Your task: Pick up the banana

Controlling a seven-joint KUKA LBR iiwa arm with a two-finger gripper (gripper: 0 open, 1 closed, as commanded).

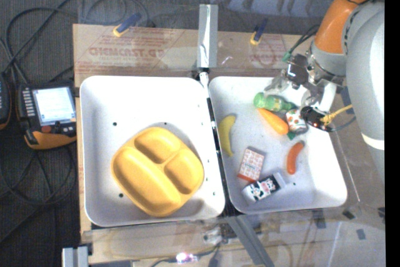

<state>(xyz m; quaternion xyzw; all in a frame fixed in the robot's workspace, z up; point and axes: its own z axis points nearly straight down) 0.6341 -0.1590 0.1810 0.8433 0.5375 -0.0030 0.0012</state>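
- Bench (94, 47): brown board surface carrying two shallow white bins side by side; a blue-and-yellow clip near each far corner of the board.
- Left bin (100, 97): holds one yellow sectioned tray (158, 170) with three compartments, lying toward the near side of the bin.
- Right bin (325, 178): holds several small items.
- Banana (225, 133): yellow, lying flat in the right bin just beside its left wall, long axis running roughly far to near, slight curve. It lies well apart from the gripper.
- Green bottle-like item (272, 101): at the far side of the right bin, lying on its side.
- Carrot (274, 121): orange, just near of the green item and appearing to touch it, pointing toward the far left.
- Sausage-shaped item (294, 157): red-orange, right of centre in the bin, apart from the carrot.
- Flat patterned card (252, 164): near the bin's middle, between banana and sausage-shaped item.
- Small black-and-white box (263, 187): near edge of the bin, just below the card.
- Arm: grey with orange band, enters from the right; gripper (300, 85) is over the far right part of the right bin, just beside the green item.
- Gripper state: cannot tell from this view whether it is wide or narrow; nothing is visibly held.
- Off the bench, left: handheld pendant with lit screen (49, 108) on the carpet, cables around it.
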